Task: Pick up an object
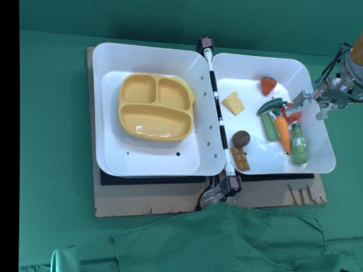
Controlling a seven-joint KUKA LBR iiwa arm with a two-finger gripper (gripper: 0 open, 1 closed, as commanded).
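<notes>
A yellow divided plate point(155, 107) is lying in the left bin point(113, 152). In the right bin point(317, 160), a carrot point(283, 132) and green bottle point(298, 144) are resting beside a red piece point(291, 114) half hidden under the tool point(313, 102), whose opening I cannot tell.

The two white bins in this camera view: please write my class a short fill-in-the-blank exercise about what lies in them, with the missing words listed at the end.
1. The yellow divided plate lies in the ____ bin.
2. The wedge of cheese lies in the ____ bin.
3. The plate has ____ compartments.
4. The carrot lies between the green bottle and the ____.

Missing words: left; right; three; cucumber
</notes>
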